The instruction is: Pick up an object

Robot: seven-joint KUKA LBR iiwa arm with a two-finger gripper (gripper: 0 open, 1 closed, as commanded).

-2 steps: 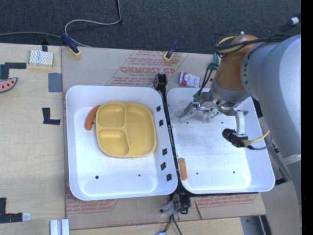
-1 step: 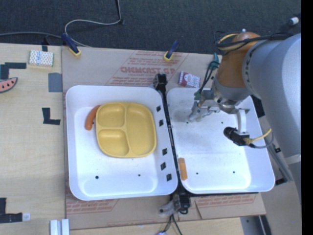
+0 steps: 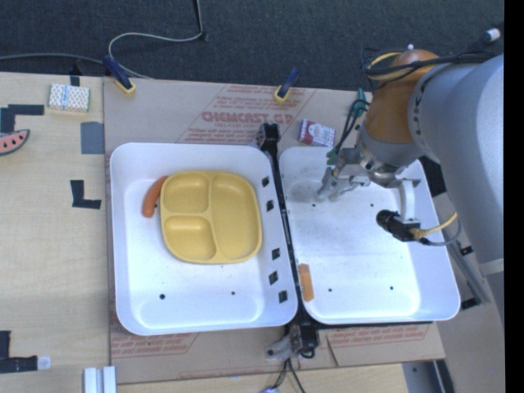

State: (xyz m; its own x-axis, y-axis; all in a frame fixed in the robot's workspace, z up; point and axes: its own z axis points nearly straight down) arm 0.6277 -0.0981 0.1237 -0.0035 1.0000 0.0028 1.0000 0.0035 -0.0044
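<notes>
- Fingers (image 3: 329, 188) of the one gripper hang low over the upper left part of the right bin (image 3: 409, 301); how far they are parted I cannot tell, and nothing shows between them.
- One small orange piece (image 3: 305, 282) lies at that bin's left edge.
- Left bin (image 3: 196, 309): one yellow divided plate (image 3: 211, 216), one orange sausage (image 3: 151, 196) touching its left rim.
- Both bins sit on one table (image 3: 49, 244).

The two white bins (image 3: 196, 318) look like smooth, slightly glossy plastic. The yellow divided plate (image 3: 211, 217) has a matt plastic finish. Brown printed cardboard (image 3: 237, 117) lies under them on pale wood-grain bench (image 3: 49, 244).
</notes>
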